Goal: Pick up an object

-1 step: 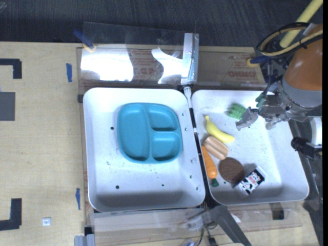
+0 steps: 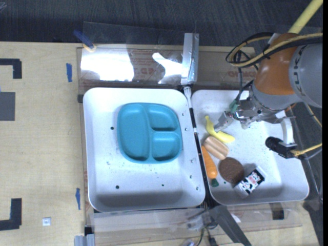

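My gripper (image 2: 227,119) hangs over the right bin (image 2: 294,186), in its upper middle, with the orange-banded wrist behind it to the right. Just below and left of it lies a yellow toy banana (image 2: 217,131); whether the gripper touches it I cannot tell. Further down sit a tan hot dog (image 2: 215,147), an orange carrot (image 2: 209,166) along the bin's left wall, a round brown cookie (image 2: 231,169) and a small black-and-white carton (image 2: 251,181).
The left bin (image 2: 102,188) holds a blue divided plate (image 2: 149,132). A low wall where the two bins meet runs just left of the carrot. A shiny clear sheet (image 2: 133,63) lies behind the left bin.
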